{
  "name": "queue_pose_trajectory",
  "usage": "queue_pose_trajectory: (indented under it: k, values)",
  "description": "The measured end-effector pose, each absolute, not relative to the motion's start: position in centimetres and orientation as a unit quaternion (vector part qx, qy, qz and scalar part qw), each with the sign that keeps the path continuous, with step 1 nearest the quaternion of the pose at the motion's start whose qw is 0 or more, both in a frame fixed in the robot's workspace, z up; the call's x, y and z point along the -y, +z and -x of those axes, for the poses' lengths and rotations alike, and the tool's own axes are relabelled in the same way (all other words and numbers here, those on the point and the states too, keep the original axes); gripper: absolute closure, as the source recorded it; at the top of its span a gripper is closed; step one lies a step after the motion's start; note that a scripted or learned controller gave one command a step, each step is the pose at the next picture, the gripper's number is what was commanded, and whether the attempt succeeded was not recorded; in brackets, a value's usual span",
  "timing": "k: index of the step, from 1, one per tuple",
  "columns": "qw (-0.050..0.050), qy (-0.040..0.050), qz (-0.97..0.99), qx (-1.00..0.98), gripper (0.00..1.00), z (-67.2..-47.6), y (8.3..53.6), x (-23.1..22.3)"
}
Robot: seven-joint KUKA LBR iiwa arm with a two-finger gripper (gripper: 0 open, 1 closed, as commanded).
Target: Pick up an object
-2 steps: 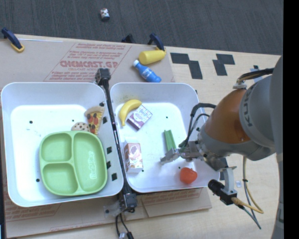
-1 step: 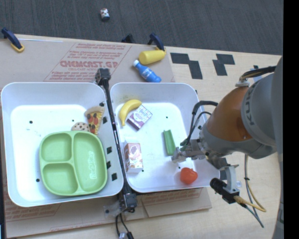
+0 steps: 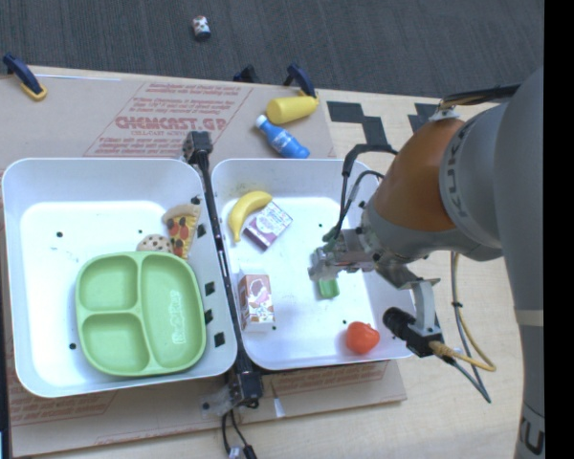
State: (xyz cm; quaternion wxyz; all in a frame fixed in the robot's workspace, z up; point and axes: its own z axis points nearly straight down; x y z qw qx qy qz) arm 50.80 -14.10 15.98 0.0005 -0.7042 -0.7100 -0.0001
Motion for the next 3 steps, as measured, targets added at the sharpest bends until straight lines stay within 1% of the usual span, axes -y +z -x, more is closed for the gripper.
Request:
queue_pose_trajectory:
  k: [1, 2, 3]
  values:
    - [0.001, 0.0012, 0.704, 0.71, 1.0, -55.4, 12.3, 12.4]
    - [0.001, 0.0011, 0.704, 0.71, 0.0, -55.4, 12.3, 12.4]
    - [0.002, 0.0016, 0.705, 0.71, 0.0, -48.0, 9.1, 17.0]
